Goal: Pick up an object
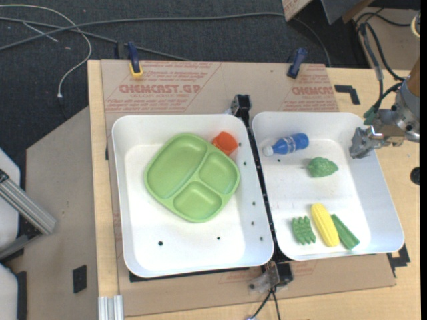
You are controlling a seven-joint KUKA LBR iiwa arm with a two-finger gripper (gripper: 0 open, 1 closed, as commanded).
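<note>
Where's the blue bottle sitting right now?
In the camera view the blue bottle lies on its side near the back left corner of the right bin, just above the green broccoli-like piece and left of the pincer.

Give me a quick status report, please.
Gripper over right bin's far right edge, holding nothing. Blue bottle nearest. Path clear.

bins (133,245): 2 | green tray (192,177): 1 | orange item (225,141): 1 | blue bottle (288,144): 1 | green toys (322,167): 3 | corn (324,224): 1
</note>
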